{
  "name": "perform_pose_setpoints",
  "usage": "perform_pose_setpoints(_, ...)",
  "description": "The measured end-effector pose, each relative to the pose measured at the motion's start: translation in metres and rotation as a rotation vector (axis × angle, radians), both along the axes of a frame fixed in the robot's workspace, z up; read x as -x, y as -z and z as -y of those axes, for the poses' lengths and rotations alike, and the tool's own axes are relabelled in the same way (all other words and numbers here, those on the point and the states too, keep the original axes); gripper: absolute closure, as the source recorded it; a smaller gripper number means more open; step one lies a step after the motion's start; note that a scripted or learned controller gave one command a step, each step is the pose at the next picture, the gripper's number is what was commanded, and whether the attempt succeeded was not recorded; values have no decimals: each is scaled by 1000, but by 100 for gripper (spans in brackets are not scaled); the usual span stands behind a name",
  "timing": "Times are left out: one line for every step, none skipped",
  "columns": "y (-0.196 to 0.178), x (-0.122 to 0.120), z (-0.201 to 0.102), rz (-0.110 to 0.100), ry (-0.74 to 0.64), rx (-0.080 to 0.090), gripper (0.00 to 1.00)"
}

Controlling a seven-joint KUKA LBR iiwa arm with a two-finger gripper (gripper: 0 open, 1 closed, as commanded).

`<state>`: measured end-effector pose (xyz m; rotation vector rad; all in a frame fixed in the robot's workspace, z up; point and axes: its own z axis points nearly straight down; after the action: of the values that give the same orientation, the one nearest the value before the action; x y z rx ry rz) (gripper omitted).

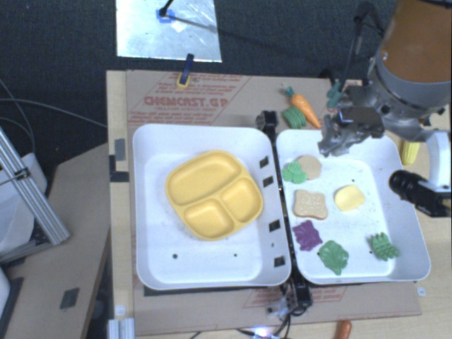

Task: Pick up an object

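My pincer hovers over the right bin's 12 o'clock rim; grip state, cannot tell. The tan round piece overlaps a green leaf. I judge descending there risks nudging both.

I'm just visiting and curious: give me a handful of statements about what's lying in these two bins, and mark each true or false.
1. The yellow divided plate lies in the left bin. True.
2. The slice of toast lies in the left bin. False: it is in the right bin, beside the yellow block.
3. The carrot lies outside both bins. True: it rests on the cardboard behind the right bin.
4. The gripper hovers over the yellow divided plate. False: it is at the right bin's back edge.
5. The purple piece lies in the right bin. True.
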<state>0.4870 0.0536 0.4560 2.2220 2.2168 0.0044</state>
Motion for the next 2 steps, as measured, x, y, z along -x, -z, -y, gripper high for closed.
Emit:
perform_pose_setpoints(15, 0, -6, -2, -6, 0, 100)
perform_pose_setpoints(-3, 0, 21, 0, -1, 0, 100)
